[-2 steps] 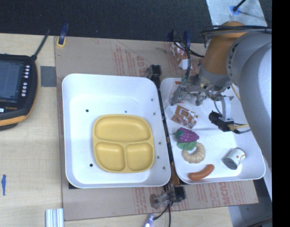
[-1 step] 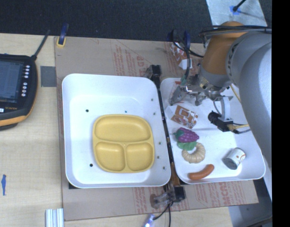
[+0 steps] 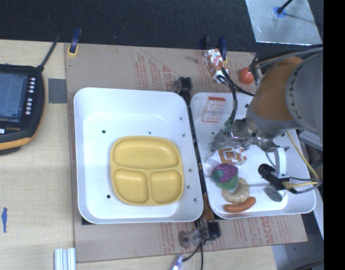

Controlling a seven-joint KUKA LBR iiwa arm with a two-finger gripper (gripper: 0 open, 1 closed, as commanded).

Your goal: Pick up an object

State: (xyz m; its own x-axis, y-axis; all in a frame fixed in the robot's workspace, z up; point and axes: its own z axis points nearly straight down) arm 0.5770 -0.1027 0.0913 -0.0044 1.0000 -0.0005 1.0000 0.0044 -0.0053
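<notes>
You've got two white bins: the left bin (image 3: 88, 151) holds one yellow divided tray (image 3: 146, 169) with three compartments. The right bin (image 3: 299, 204) holds the pickable stuff, namely one clear packet (image 3: 213, 108), one orange-and-white carton (image 3: 231, 155), one purple-green toy veggie (image 3: 225, 174), one tan pretzel-ish piece (image 3: 237, 193), one hot dog (image 3: 239, 206). The gripper (image 3: 235, 133) sits low just above the carton; can't tell its state.
</notes>
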